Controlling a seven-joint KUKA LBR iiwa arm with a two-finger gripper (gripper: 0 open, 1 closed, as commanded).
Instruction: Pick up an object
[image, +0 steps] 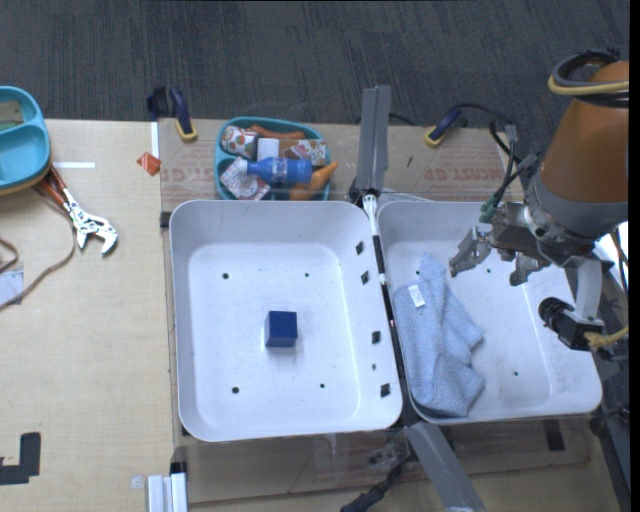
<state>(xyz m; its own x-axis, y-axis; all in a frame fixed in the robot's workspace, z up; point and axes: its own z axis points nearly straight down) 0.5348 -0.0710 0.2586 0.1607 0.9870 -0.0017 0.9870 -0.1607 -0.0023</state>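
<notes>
Camera view: two white bins are seen side by side on the bench. A blue cube (282, 329) lies near the middle of the left bin (200, 400). A crumpled light-blue cloth (437, 340) is spread along the left part of the right bin (560, 395). The gripper (495, 259) is held above the right bin's upper area, its fingers spread apart with nothing between them, just beside the cloth's upper edge.

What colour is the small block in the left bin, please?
Dark blue; the block shows clearly in the camera view.
</notes>
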